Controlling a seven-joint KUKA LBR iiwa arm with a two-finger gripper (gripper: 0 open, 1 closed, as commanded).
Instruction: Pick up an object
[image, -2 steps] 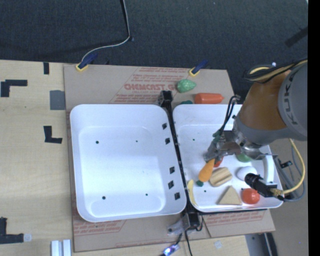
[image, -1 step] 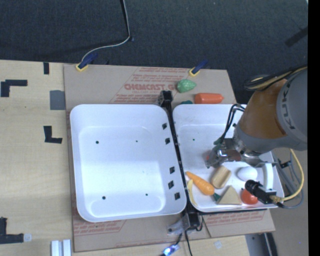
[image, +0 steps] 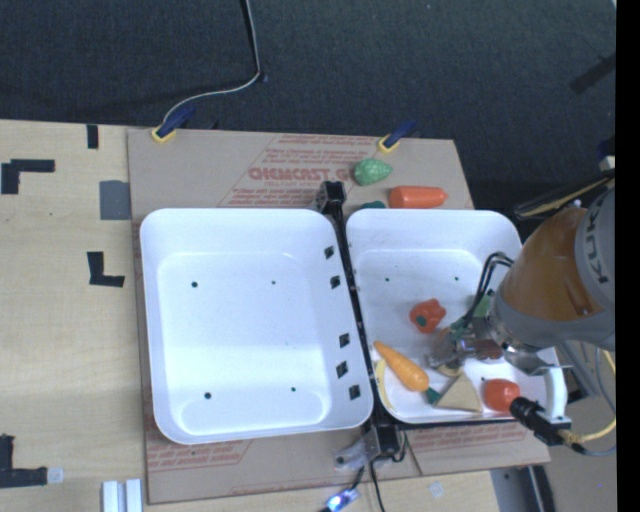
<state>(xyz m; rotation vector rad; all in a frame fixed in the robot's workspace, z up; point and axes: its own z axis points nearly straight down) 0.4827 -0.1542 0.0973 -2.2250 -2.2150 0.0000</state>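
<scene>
The right bin (image: 420, 235) holds a small red pepper-like piece (image: 427, 315), an orange carrot (image: 402, 366) near its left wall, a tan wedge (image: 459, 396) with a teal bit at the front edge, and a red-orange piece (image: 500, 393) at the front right. My gripper (image: 452, 354) hangs low over the bin's front right part, just above the tan wedge and between the red pepper piece and the red-orange piece. Nothing shows between its fingers.
The left bin (image: 240, 320) stands beside the right one, joined by a black clip strip (image: 340, 300). Behind the bins on the cardboard lie a green piece (image: 372, 171) and an orange-red piece (image: 416, 197). The arm's orange band (image: 550, 270) fills the right side.
</scene>
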